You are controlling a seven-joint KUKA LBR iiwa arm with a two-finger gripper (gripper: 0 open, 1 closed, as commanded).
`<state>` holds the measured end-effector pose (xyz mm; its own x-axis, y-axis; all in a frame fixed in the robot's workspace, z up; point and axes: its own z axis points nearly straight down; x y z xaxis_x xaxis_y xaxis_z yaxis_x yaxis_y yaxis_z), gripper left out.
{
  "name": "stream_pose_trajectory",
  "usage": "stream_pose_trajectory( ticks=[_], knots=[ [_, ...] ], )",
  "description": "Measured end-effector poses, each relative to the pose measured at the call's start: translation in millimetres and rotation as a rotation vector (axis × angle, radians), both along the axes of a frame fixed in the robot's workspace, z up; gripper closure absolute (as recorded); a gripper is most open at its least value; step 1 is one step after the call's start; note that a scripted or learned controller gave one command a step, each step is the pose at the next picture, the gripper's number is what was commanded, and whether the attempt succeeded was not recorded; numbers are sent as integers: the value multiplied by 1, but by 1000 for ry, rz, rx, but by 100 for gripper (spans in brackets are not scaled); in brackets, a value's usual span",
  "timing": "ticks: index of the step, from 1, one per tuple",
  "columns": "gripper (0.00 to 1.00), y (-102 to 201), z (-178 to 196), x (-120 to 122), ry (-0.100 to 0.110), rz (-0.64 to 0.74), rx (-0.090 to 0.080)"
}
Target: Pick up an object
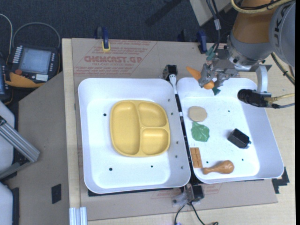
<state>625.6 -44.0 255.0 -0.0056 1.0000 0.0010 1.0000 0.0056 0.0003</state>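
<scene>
In the right bin (262, 168), nearest the camera, lie a brown drumstick-shaped piece (218, 168) and a small waffle-like bar (196, 157); farther back sit a green leaf (200, 132), a black block (238, 138) and a tan disc (197, 113). At the far rim, the pincer (209, 82) grips an orange carrot (195, 73), its long axis slanting, tip pointing up-left, lifted above the bin. The left bin (93, 139) holds a yellow divided plate (139, 127).

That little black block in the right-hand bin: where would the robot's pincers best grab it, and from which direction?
Probably straight down from above, fingers closing across the black block's shorter width. It lies flat and turned at a slant, so the gripper would need to rotate to match. Bare bin floor surrounds it, with the green leaf and drumstick lying well apart, leaving the fingers room.
</scene>
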Motion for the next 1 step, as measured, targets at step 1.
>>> stream_pose_trajectory(
  ticks=[1],
  knots=[
    [100, 52, -7, 1, 4, -1, 0]
  ],
)
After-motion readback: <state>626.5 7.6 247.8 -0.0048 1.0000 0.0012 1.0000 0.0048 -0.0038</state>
